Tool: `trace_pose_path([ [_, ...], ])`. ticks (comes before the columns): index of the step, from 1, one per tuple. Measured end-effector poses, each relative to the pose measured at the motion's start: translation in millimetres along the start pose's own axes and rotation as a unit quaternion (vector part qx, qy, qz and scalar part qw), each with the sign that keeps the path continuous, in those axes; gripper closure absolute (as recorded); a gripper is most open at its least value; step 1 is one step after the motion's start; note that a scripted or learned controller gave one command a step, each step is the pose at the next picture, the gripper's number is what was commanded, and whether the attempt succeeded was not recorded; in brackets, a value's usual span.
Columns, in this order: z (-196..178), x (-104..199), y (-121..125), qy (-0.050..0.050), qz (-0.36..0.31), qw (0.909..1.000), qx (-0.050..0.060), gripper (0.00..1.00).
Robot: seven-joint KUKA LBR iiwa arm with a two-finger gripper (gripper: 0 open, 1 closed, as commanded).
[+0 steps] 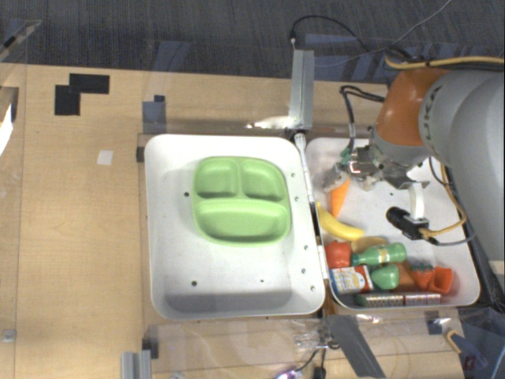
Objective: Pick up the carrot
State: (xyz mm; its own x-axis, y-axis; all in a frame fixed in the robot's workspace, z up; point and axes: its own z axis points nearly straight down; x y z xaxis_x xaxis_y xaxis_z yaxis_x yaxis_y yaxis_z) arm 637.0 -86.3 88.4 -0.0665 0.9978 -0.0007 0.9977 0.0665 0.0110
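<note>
Green divided plate (240,198), orange carrot (338,199), yellow banana (339,227), white bins (170,235)

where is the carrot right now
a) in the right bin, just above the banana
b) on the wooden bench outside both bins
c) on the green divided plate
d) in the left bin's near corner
a: the carrot lies in the right bin, close above the banana, with the gripper just above its upper end; the green divided plate sits alone in the left bin.
</note>
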Motion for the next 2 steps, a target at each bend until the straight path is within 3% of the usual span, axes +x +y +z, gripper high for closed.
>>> trace_pose_path([
  [1,-12.9,1.6,2.6,0.001,-0.001,1.0,-0.003,1.0],
  [2,-98.2,60.1,37.9,0.0,0.095,0.9954,0.002,1.0],
])
